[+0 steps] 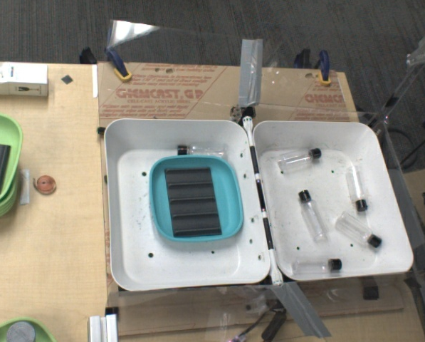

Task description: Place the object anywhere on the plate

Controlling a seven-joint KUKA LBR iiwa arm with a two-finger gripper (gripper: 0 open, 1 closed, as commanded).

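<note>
beside plate (196,197), scattered vials (311,215)

green tray (2,164), white box (15,80), blue clamps (117,63)

- Two white bins: the left bin (127,212) and the right bin (383,191), side by side in the middle of the frame.
- One teal plate (159,205) in the left bin, with one black ridged block (192,201) on it.
- Five clear vials with black caps in the right bin: (297,159), (310,214), (356,187), (357,229), (313,266).
- One more capped vial (198,150) above the plate.
- Two clamps at the cardboard's upper edge: (117,64), (324,70).
</note>
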